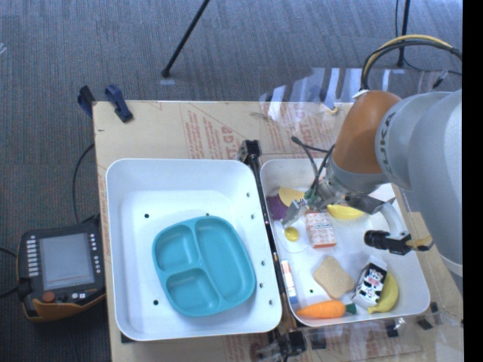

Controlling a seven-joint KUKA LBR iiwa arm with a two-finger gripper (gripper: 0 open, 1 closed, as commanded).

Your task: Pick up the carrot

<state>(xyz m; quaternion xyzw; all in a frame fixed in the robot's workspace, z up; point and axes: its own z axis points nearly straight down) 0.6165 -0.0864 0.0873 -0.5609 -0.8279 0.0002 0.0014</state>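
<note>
The orange carrot (323, 310) lies on its side against the front wall of the right bin (419, 277). My gripper (303, 207) hangs low over the back left part of that bin, beside a small orange and white box (322, 230). It is well behind the carrot and apart from it. The grey wrist with its orange band (364, 130) reaches in from the right and hides part of the bin's back.
The right bin also holds a bread slice (333, 276), a banana (389, 297), a cow-patterned carton (370, 285), a yellow piece (346, 212), a purple item (276, 206) and a thin stick (287, 277). A blue divided plate (204, 265) lies in the left bin (124, 202).
</note>
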